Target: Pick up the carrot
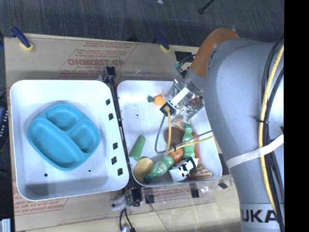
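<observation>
Gripper [179, 99] aperture and contents indeterminate, upper right bin [145, 88]; risk of missing carrot [158, 100] just left, or snagging clutter [174, 161] lower down

The cardboard sheet [96, 57] reads "CHEMCAST GP" (red print); the arm's base [258, 216] shows "UKA".

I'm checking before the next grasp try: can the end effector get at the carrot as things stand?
Probably yes. The carrot lies by itself on bare floor of the right bin, apart from the toy pile, and the end effector sits just beside it.
</observation>
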Controlling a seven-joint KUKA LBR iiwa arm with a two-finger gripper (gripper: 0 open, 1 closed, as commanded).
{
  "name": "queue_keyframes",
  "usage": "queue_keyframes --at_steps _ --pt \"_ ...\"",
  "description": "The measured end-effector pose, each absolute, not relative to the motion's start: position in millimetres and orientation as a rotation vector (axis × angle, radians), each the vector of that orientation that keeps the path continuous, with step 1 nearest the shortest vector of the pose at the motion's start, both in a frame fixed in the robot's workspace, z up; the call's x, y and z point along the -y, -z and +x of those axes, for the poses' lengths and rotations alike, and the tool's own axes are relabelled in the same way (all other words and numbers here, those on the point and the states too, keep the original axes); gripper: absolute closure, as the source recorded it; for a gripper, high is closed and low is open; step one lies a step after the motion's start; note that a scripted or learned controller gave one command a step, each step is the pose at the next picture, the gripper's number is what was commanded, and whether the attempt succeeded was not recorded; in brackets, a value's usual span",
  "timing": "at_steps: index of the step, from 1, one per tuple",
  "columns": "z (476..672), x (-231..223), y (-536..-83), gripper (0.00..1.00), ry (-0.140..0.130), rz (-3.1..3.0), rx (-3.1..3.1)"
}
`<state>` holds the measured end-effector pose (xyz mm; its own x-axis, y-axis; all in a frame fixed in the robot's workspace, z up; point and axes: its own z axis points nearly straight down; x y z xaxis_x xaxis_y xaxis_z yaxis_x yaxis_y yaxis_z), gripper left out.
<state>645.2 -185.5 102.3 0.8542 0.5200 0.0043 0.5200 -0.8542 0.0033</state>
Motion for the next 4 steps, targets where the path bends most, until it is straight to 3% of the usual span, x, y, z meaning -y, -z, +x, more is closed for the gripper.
queue_keyframes --at_steps 1,2,3,4 --pt "636.5 116.1 -100.3 0.0 0.002 3.067 -0.64" --pt "622.3 93.8 -91.4 0.0 0.014 3.04 -0.831" --pt "622.3 92.7 -101.4 1.0 0.022 3.044 -0.842" --pt "622.2 92.6 -101.2 0.0 0.023 3.044 -0.842"
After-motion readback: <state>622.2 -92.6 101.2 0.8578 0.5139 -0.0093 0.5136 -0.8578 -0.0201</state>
